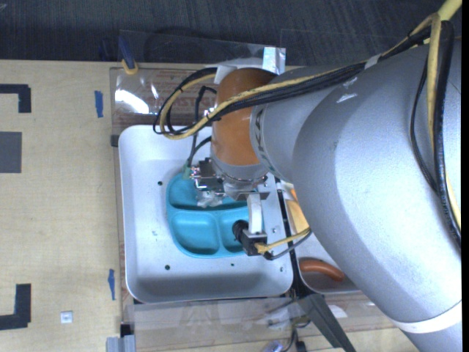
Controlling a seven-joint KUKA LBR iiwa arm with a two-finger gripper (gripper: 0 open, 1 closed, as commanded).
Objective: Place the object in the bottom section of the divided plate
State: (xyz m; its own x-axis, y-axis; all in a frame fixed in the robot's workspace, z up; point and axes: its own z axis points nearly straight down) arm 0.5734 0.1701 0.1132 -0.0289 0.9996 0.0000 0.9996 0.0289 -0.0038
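The claw (207,188) is seen over the blue divided plate (196,229) in the white bin (146,270) — its finger state cannot be told.

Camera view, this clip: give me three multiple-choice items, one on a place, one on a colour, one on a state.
1. Where does the divided plate lie?
A. in the white bin
B. on the wooden bench
C. on the floor

2. What colour is the plate?
A. red
B. blue
C. yellow

3. Where is the arm's wrist?
A. far left over the bench
B. above the plate
C. outside the bins

Answers: 1 A, white bin walls surround it; 2 B, its surface is teal-blue; 3 B, the wrist covers the plate's upper part.
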